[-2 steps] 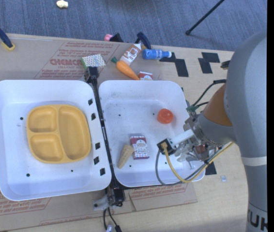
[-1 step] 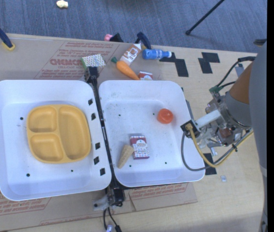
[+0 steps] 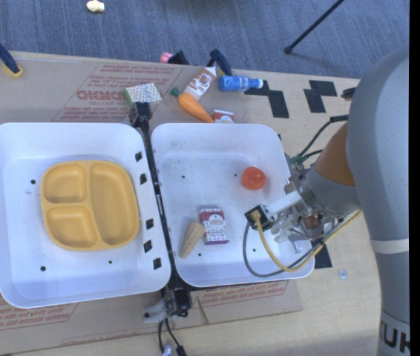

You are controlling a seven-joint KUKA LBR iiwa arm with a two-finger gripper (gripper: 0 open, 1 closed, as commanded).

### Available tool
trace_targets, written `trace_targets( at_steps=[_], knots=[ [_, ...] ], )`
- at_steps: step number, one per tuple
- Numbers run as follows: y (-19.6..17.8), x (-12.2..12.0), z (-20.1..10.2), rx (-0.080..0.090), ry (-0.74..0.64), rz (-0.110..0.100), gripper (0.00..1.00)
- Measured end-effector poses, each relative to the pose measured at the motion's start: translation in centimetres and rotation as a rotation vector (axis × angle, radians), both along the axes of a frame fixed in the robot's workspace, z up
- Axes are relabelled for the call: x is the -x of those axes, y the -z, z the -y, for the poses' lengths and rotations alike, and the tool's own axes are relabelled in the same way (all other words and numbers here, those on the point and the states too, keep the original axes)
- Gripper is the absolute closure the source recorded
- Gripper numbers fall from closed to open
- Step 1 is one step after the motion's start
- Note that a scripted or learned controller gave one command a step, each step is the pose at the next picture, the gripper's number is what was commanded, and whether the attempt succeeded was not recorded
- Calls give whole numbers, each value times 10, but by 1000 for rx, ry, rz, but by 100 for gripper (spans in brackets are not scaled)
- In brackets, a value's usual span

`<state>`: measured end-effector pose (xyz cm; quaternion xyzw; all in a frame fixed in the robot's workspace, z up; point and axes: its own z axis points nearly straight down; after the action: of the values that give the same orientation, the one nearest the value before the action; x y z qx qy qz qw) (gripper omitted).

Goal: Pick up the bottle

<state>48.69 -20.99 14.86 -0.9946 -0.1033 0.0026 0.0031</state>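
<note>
Bottle (image 3: pixel 239 84) x1 outside bins, 1 yellow tray (image 3: pixel 90 204), 3 items in rt bin (image 3: pixel 217 269)

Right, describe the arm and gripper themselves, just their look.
The arm is bulky, rounded and grey, with an orange band above the wrist. The gripper is a cluttered metallic assembly with a small black block, and a yellow cable loops beneath it.

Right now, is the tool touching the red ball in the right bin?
Apart. In the camera view the tool sits at the right bin's right edge, and bare white floor separates it from the red ball, which lies up and to its left.
</note>
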Motion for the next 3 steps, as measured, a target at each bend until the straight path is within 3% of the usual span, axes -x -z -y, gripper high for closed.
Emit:
trace_targets(
  at_steps=[1, 3],
  knots=[
    [-17, 11, 0, -1, -42, 1, 100],
    [-18, 11, 1, 1, -2, 2, 100]
  ],
)
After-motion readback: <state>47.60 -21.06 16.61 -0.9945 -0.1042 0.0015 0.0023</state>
